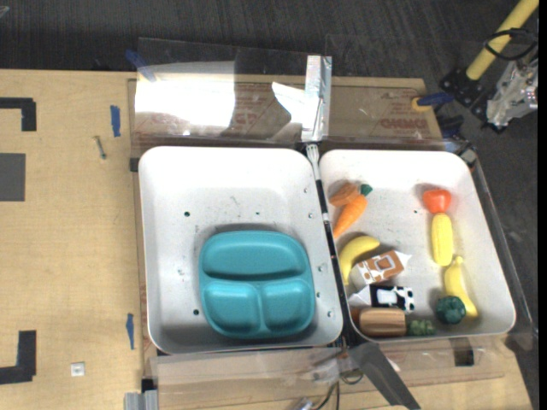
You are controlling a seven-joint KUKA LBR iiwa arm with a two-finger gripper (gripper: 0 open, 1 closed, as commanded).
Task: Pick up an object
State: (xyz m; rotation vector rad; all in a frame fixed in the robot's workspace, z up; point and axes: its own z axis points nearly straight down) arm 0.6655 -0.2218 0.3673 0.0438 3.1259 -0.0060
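Observation:
The right bin (395,174) holds several toy foods. An orange carrot (349,206) lies at its left wall, with a yellow banana (357,252) below it. A small orange-and-white carton (380,267) and a black-and-white carton (393,297) sit beside a brown log-shaped piece (382,320). Along the right side lie a red-orange fruit (437,200), a yellow corn-like piece (441,239), another yellow piece (456,283) and a green broccoli (450,309). A tiny green piece (419,325) rests at the front edge.
The left bin (171,186) holds a teal divided plate (254,284) in its front half. A clear plastic panel (231,101) with a taped post (316,96) stands behind the bins. Yellow-handled equipment (504,32) sits off the bench at the top right.

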